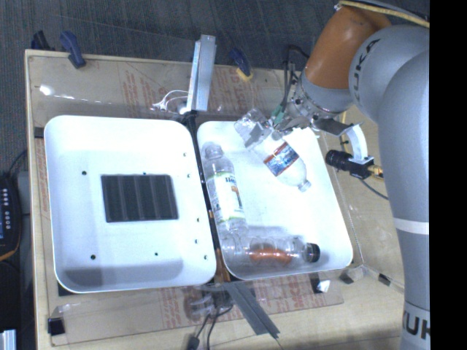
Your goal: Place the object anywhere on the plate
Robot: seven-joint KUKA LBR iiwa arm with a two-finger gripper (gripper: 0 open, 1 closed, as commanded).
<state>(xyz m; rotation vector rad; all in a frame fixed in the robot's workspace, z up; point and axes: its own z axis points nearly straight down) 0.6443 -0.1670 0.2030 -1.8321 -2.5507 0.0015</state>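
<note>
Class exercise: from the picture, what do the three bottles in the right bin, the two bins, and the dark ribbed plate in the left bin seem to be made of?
Bottles: probably clear thin plastic; the bin shows through them, with glints.
Bins: likely white moulded plastic, smooth, rounded corners, slight sheen.
Plate: dark, matte, ribbed; rubber or plastic, hard to tell.

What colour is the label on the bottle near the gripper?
Blue and white, with some red; the label shows in the camera view.

arm [394, 122]: cut off at 3 and 5 o'clock edges | gripper [271, 130]: hidden under wrist, state unreadable | small bottle [281, 159]: base blurs into gripper, contact unclear | black device [6, 221]: cropped at 9 o'clock edge | bottle labels: too small to read
</note>
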